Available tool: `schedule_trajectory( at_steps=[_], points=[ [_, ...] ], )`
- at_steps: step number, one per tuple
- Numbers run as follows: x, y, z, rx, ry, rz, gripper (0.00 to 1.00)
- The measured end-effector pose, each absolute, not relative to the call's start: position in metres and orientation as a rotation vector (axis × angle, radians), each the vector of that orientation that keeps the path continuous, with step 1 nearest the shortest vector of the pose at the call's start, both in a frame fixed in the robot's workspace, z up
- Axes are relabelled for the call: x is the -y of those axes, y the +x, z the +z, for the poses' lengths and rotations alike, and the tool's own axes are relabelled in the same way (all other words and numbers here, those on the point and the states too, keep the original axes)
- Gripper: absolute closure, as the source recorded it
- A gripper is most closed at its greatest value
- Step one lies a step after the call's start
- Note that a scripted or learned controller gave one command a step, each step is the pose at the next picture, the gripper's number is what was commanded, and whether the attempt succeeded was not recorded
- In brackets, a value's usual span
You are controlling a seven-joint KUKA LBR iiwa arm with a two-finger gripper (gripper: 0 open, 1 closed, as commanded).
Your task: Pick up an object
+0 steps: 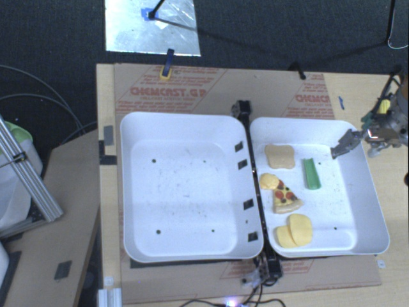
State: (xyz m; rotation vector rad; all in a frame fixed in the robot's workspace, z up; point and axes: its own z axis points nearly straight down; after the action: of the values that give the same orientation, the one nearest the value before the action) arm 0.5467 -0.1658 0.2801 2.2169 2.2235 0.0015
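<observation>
The right bin (364, 190) holds several toy foods. A tan bread slice (280, 157) lies near its far left. Just right of it is a green stick (312, 173). A pizza slice (285, 199) sits below the bread, touching a small yellow piece (270, 182). Two yellow chips (295, 230) rest near the front wall. My gripper (348, 143) hangs over the right bin's far right corner, to the right of the green stick and apart from every object, with nothing seen in it.
The left bin (185, 187) stands beside the right one, joined by a black divider with clips (249, 184). A cardboard sheet (217, 88) lies under both bins. A shiny metal plate (152, 18) lies beyond the bench.
</observation>
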Motion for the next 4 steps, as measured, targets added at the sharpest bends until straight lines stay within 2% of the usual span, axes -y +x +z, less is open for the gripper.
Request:
schedule_trajectory(
  at_steps=[1, 2, 3, 4],
  points=[
    [0.136, 0.522, 0.090, -2.231, 2.228, -0.006, 0.00],
    [0.083, 0.601, 0.088, -2.224, 2.202, 0.010, 0.00],
    [0.086, 0.626, 0.090, -2.221, 2.211, 0.004, 0.00],
    [0.088, 0.665, 0.088, -2.223, 2.209, 0.009, 0.00]
  ],
)
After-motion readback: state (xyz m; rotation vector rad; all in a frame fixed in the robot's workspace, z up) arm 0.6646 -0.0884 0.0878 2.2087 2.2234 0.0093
